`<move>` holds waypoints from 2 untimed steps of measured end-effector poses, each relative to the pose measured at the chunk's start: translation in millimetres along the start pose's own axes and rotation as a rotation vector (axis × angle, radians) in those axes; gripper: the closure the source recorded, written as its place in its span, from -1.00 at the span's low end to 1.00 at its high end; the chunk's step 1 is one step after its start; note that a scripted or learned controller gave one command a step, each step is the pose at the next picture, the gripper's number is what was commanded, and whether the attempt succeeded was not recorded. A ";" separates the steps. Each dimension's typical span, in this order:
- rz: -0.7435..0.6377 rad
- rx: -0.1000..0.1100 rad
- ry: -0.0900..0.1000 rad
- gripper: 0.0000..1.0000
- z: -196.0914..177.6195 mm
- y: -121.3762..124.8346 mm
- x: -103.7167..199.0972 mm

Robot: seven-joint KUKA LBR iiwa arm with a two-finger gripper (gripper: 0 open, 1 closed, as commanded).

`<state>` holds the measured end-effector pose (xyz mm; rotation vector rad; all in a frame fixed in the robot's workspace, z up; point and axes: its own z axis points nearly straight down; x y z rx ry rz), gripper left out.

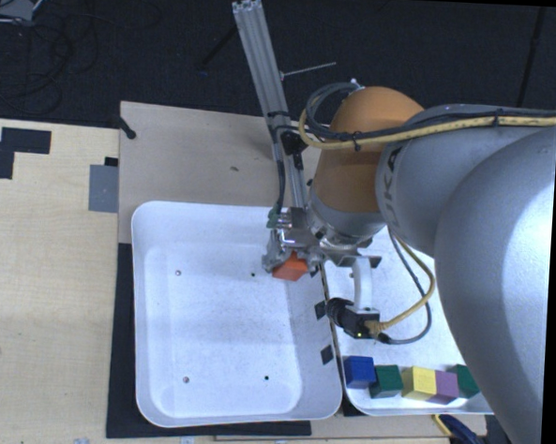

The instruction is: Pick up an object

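Observation:
My gripper (pixel 290 262) hangs over the right side of the left white bin (pixel 164 247), close to the wall it shares with the right bin. A small orange-red block (pixel 293 268) sits between the fingertips, and the gripper is shut on it. One metal finger (pixel 273 257) shows on the block's left side; the other is hidden behind the wrist. The grey arm with its orange band (pixel 367 156) comes in from the right and covers much of the right bin.
In the right bin (pixel 379 406), along its front edge, several blocks stand in a row: blue (pixel 360 371), green (pixel 387 380), yellow (pixel 423 381), purple (pixel 446 384). A slanted aluminium rail (pixel 264 65) rises behind the bins. Cables (pixel 414 304) hang from the wrist.

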<state>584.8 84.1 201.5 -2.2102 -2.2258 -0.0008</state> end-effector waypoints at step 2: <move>0.009 0.004 -0.005 1.00 11.8 -52.6 -52.1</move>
